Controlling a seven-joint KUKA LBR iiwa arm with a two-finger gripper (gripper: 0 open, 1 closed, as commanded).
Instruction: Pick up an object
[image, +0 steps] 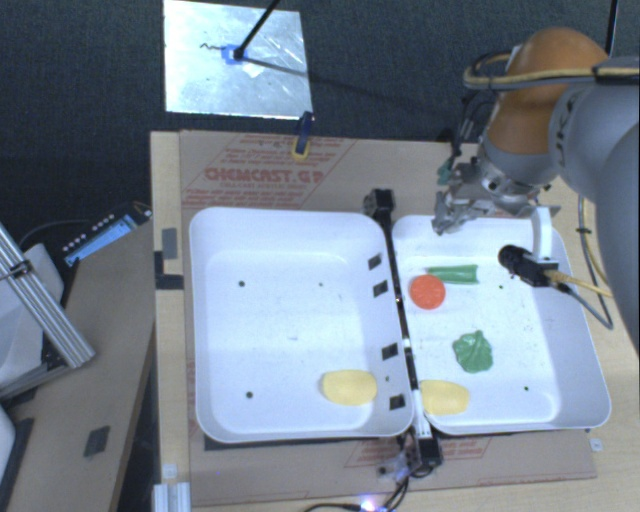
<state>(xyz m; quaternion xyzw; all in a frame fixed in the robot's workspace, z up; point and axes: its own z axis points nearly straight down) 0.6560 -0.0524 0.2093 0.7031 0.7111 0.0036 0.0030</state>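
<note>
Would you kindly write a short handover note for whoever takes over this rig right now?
Gripper: above the right bin's far-left corner, nothing visibly held; finger state unclear.
Right bin: green stick, orange disc, green lump, yellow piece.
Left bin: a second yellow piece near its front right.
Done: nothing picked yet.
Left: descend on one object, probably the green stick or orange disc nearest the gripper, grasp and lift.

I work in a robotics lab, not a home. My bench (250, 165) is a sheet of printed cardboard carrying two shallow white bins (290, 320) clipped side by side. An aluminium frame rail (40, 310) stands at the left, cables (590, 285) trail along my grey arm (590, 120) at the right, and a foil-like sheet (235, 60) lies on dark carpet at the far side.
</note>
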